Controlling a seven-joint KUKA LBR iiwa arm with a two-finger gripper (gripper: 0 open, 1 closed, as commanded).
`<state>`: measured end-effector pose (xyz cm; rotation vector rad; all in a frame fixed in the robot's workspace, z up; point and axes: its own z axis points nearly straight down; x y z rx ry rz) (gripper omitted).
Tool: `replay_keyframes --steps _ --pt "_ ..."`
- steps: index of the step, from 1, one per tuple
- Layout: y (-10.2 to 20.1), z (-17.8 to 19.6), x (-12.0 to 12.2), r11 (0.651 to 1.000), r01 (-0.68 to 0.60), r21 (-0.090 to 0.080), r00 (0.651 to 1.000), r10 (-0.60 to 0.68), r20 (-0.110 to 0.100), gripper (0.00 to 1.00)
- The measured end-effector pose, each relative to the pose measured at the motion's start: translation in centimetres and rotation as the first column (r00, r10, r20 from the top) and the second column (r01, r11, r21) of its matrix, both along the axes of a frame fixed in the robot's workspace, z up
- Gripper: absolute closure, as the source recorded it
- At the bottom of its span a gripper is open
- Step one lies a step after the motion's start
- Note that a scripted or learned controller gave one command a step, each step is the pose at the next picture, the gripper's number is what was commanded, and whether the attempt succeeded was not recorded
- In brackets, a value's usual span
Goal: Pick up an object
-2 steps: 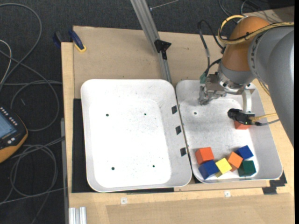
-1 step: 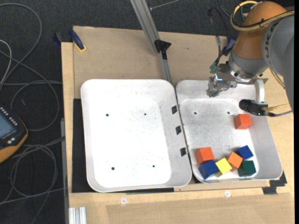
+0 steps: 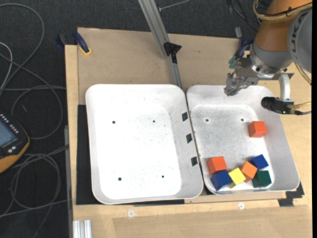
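Note:
The right bin (image 3: 233, 115) holds several small blocks. One orange block (image 3: 257, 128) lies alone near its right wall. A cluster sits at its front: an orange block (image 3: 216, 164), a blue block (image 3: 221, 179), a yellow block (image 3: 237, 175), another orange block (image 3: 249, 169), a blue block (image 3: 259, 161) and a dark green block (image 3: 262, 178). My gripper (image 3: 233, 89) hangs over the bin's back edge, well behind the blocks, with nothing visible between its fingers.
The left bin (image 3: 99, 133) lies beside the right one, separated by a ridge with black clips (image 3: 188, 138). A slanted metal pole (image 3: 157, 26) crosses the bench behind the bins. Cables and a handheld device (image 3: 10, 140) lie on the floor at left.

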<state>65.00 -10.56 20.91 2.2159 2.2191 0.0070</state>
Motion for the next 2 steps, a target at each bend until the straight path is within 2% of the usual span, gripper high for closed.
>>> replay_keyframes --steps 1,2 --pt "-0.4 4.5 0.2 1.0 0.0 -0.001 1.0 0.0 0.0 1.0" --pt "4.4 3.6 -0.1 1.0 -0.004 0.003 1.0 0.004 -0.009 1.0"
